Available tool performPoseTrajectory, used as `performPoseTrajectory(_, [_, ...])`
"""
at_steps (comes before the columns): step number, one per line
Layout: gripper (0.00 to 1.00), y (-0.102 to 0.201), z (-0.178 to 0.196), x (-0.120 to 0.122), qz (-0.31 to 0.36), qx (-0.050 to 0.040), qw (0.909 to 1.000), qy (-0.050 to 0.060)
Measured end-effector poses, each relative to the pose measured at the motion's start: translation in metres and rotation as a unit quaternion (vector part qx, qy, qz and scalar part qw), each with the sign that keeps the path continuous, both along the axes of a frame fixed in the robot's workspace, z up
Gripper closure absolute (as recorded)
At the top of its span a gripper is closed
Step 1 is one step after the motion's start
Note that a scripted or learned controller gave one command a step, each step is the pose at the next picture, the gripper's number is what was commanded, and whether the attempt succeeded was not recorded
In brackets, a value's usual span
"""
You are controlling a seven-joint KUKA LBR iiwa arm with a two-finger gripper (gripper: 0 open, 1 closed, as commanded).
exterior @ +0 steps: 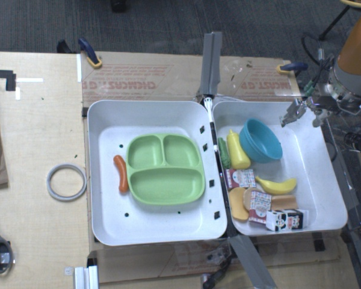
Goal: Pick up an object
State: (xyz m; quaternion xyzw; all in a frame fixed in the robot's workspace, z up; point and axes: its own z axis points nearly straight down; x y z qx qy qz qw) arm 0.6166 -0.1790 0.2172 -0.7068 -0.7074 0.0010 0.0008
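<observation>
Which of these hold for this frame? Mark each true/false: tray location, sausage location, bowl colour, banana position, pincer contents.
1. The green divided tray lies in the left bin. True.
2. The orange sausage lies inside a tray compartment. False: it lies on the bin floor, beside the tray's left edge.
3. The bowl in the right bin is red. False: it is blue.
4. The banana lies nearer the camera than the bowl. True.
5. The pincer grips the milk carton. False: it is at the right bin's far right rim, well apart from the carton, which rests at the near edge.
</observation>
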Motion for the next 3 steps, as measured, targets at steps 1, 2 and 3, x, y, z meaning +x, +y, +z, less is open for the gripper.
performPoseTrajectory(1, [0.0,-0.033,-0.012,0.038,-0.057,-0.001,0.9984,-0.001])
performPoseTrajectory(2, [0.0,-0.025,0.094,0.043,-0.099,-0.0011,0.9951,-0.001])
performPoseTrajectory(3, [0.0,-0.021,-0.052,0.042,-0.103,-0.0006,0.9947,0.0])
